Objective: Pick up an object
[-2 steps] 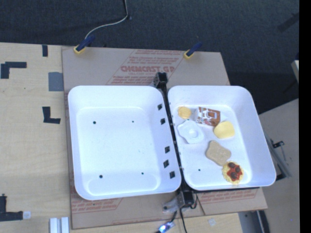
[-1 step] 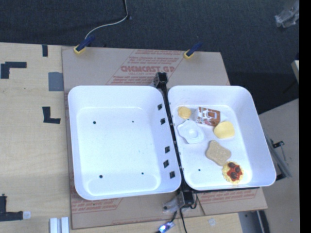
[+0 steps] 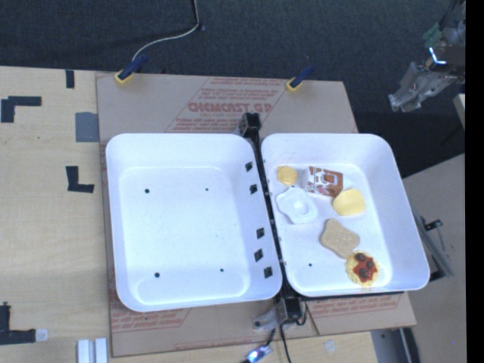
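Yellow toy food (image 3: 349, 202) by right bin's (image 3: 401, 203) far edge sits clearest of neighbours, best target; pincer (image 3: 412, 93) off bench's far right corner, grip state can't tell

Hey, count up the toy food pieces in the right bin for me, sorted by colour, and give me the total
Yellow: 2, a small round piece and a larger lump
White: 1, the fried egg
Tan: 1, the bread slice
Red and white: 1, the printed packet
Yellow with red topping: 1, the tart-like piece
Total: 6, all in the right bin
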Available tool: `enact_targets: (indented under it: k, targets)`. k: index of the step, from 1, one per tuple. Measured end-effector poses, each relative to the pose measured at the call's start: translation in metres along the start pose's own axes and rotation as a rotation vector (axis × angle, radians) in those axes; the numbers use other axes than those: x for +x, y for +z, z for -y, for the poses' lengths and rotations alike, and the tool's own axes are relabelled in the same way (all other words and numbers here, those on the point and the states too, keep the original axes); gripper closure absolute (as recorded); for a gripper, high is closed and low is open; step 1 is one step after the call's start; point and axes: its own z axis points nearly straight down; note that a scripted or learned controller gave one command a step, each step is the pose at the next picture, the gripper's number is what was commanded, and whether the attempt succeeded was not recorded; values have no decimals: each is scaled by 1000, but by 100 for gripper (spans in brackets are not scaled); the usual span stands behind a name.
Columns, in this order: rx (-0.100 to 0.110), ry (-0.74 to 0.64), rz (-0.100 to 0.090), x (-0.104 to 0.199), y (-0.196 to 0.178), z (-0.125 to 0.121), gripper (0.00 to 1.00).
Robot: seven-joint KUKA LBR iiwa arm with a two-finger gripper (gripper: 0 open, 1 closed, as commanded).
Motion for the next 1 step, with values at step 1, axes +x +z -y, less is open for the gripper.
enact_targets:
  k: [1]
  targets:
    - [-18, 1, 6, 5, -83, -2, 100]
